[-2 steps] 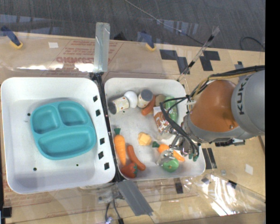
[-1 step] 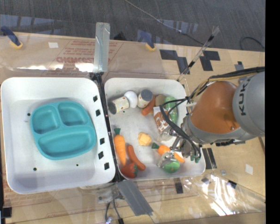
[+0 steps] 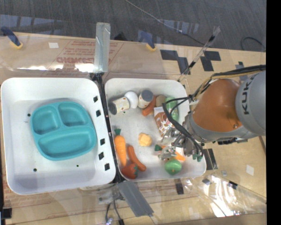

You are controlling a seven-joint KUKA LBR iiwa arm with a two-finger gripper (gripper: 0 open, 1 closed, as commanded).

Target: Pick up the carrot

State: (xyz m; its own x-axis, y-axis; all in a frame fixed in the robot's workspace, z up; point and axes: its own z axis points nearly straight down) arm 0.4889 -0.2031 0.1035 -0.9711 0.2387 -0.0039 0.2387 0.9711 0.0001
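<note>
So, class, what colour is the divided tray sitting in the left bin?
Teal, a blue-green; the divided tray shows plainly in the camera view.

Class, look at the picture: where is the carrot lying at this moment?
The carrot lies in the right-hand bin, along its left wall near the front corner, beside a red pepper-like piece and left of a small yellow chunk.

Dark grey ribbed carpet runs along the top, behind a bench covered in brown cardboard under clear plastic sheeting. Strips of grey tape and blue-and-yellow tape tabs hold the covering down. Glare streaks the plastic near red printed lettering.
</note>
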